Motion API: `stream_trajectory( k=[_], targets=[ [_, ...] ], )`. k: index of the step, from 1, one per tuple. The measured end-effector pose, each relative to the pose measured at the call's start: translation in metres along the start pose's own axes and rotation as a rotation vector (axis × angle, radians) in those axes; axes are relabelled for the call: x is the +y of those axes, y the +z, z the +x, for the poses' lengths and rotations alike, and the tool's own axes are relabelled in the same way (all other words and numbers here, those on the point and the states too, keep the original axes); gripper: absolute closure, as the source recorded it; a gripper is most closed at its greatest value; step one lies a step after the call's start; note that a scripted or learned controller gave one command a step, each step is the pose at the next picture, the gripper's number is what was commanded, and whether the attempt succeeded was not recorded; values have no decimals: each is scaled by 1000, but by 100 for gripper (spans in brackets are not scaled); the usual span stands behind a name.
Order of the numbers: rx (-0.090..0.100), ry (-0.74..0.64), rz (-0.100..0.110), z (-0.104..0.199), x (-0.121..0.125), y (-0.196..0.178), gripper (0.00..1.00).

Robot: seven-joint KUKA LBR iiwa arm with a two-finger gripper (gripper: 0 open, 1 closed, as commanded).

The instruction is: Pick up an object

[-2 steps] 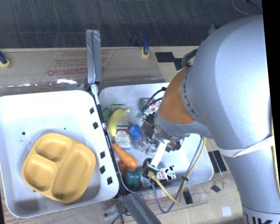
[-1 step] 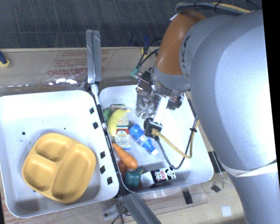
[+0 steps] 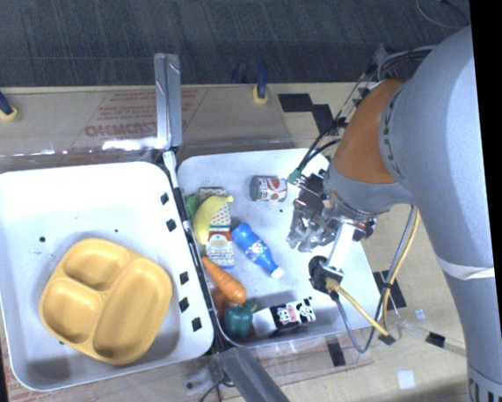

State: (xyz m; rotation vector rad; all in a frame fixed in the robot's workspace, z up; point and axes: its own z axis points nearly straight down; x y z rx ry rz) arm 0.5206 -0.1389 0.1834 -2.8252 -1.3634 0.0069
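Pincer (image 3: 312,234) is hanging over the right bin (image 3: 367,304); whether it is released or clenched cannot be told from this slant, and nothing is showing between its tips.

Landmark: blue bottle (image 3: 256,250).

- Far left of the bottle, a yellow divided tray (image 3: 106,298) is lying alone in the left bin (image 3: 14,218), probably as a drop target.
- Just left of it, a banana (image 3: 206,216), a carrot (image 3: 226,280) and a green pepper (image 3: 238,319) are crowding the bin divider.
- Up-right of it, a small can (image 3: 268,188) is lying on its side.
- Below it, a black-and-white cow toy (image 3: 292,314) is resting by the near wall.
- Right of it, the pincer is hovering over bare floor.

Judgement: bottle and can are sitting apart, the likeliest picks.
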Motion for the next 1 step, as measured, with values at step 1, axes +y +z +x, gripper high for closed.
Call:
stream_trajectory(
  k=[1],
  targets=[
    [1, 161, 2, -20, -42, -23, 100]
  ],
)
